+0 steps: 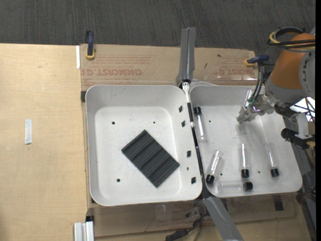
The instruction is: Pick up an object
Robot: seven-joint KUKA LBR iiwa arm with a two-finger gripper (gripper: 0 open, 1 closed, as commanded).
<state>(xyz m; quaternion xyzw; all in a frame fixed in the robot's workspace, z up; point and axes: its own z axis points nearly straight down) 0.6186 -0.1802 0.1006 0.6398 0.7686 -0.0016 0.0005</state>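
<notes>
Both bins (95, 134) are white, and the left one holds a dark grey ribbed slab (150, 158). The clear tubes (244, 159) have black caps. The worktop (40, 109) is pale tan wood.

Robotics lab test cell, not a home or shop. Tells: plywood bench (40, 134) with two white bins (100, 99) butted together, cardboard backing (120, 64) held by spring clamps (89, 44), grey office carpet (125, 9). Industrial arm (293, 67) with exposed cabling at right.
</notes>
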